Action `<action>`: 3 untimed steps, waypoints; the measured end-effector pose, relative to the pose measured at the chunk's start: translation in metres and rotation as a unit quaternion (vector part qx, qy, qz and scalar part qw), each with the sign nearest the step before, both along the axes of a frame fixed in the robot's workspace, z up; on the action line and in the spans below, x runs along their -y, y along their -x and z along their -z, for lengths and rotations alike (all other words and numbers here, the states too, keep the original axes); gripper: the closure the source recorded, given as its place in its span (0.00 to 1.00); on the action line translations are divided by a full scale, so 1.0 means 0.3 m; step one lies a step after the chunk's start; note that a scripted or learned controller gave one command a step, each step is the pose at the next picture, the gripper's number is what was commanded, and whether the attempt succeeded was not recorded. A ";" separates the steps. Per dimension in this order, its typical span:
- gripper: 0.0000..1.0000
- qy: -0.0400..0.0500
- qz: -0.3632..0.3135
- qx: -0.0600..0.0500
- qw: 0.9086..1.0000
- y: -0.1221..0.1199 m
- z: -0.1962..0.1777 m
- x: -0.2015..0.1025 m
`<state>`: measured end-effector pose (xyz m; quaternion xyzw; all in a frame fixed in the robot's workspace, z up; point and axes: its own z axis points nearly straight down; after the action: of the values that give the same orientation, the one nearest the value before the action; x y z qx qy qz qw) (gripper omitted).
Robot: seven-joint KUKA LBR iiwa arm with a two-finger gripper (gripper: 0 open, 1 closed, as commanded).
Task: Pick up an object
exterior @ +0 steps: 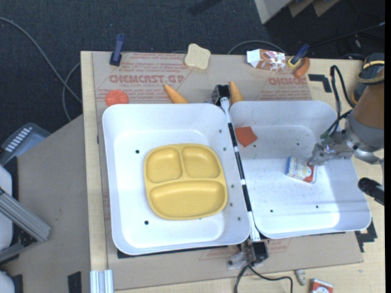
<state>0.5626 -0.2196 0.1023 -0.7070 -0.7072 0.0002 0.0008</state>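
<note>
Two shallow white bins sit side by side on the bench. The left bin (122, 163) holds one yellow divided plate (185, 180) with three compartments, lying flat near the bin's middle. The right bin (287, 215) holds two things: one small white carton (301, 170) with blue and red print, lying on its side a little toward three o'clock from the bin's centre, and one orange-red block (246, 136) near the bin's wall at about ten o'clock.

The grey arm (366, 121) comes in at three o'clock, and its gripper (319, 154) is low over the right bin, just beside the carton's upper right corner (whether it touches is too close to call). I cannot tell how the pincer stands, spread or closed; the tip is too small and blurred.

On the bench beyond the bins, toward twelve o'clock, lie one bread-slice toy (197, 56), one small milk carton (266, 59), two orange carrot-like pieces (175, 94) and one round orange-red piece (116, 97).
</note>
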 end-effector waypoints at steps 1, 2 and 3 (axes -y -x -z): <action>1.00 0.002 0.000 0.006 1.000 -0.021 0.043 0.004; 1.00 0.000 -0.001 0.002 1.000 -0.042 -0.086 -0.221; 1.00 0.000 0.000 0.000 1.000 0.091 -0.124 -0.113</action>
<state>0.5354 -0.1857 0.1396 -0.7073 -0.7069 0.0006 0.0005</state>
